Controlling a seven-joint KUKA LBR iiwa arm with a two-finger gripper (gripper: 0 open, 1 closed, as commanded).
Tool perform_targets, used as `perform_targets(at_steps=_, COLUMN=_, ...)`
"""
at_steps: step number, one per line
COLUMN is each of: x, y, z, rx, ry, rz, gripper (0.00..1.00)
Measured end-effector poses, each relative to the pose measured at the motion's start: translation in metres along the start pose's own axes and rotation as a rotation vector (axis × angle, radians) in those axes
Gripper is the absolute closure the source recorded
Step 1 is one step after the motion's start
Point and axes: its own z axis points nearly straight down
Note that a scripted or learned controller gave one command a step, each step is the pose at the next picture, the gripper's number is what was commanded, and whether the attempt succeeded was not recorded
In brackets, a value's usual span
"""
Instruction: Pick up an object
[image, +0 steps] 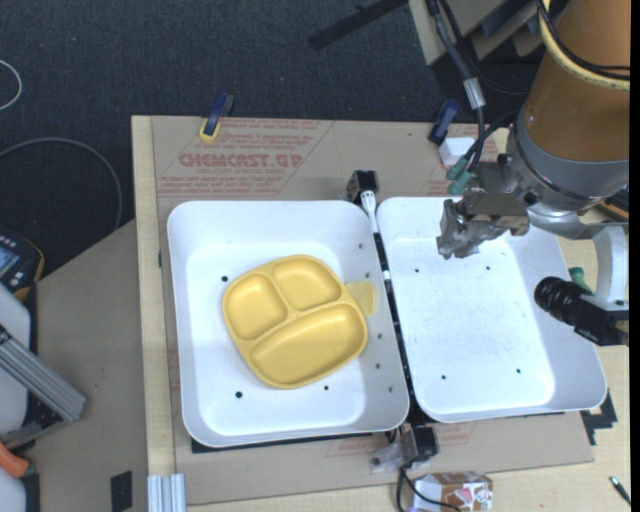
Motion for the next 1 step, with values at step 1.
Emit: perform_targets(at_steps=1, x=0.0160, y=-0.0001, z=0.0088, rx=0.011, ry=-0.001, rz=-0.001, gripper=1.00)
